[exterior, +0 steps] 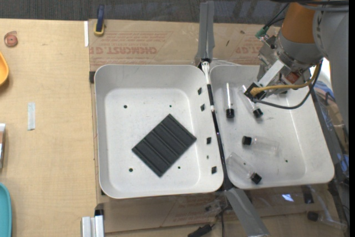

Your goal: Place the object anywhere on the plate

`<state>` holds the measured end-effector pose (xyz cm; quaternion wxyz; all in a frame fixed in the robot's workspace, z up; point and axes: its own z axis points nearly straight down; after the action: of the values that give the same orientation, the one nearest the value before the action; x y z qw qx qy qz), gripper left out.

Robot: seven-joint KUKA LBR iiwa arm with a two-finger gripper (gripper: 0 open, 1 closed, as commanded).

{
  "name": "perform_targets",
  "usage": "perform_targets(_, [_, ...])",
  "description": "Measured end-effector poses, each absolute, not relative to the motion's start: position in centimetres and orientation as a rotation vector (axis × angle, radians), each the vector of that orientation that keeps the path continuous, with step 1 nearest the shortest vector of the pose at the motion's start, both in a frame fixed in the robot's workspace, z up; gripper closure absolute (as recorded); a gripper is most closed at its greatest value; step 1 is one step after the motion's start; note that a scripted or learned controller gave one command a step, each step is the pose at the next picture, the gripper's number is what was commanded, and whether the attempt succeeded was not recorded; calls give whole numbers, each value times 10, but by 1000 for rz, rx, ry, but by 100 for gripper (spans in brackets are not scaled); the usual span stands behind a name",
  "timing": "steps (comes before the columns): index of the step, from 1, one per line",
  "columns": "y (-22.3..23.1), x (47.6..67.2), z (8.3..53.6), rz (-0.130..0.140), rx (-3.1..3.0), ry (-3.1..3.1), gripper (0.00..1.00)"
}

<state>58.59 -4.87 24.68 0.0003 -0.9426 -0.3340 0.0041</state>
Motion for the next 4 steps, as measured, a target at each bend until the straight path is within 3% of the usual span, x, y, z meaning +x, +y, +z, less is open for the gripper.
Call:
perform_targets(1, [45, 605, 267, 8, -3020, -871, 100])
perform_targets(2, [39, 578, 384, 7, -2734, -1548, 100])
perform_targets(3, [67, 659, 324, 5, -2201, -2242, 100])
perform_targets(4, [46, 653, 419, 3, -1937, -2476, 100])
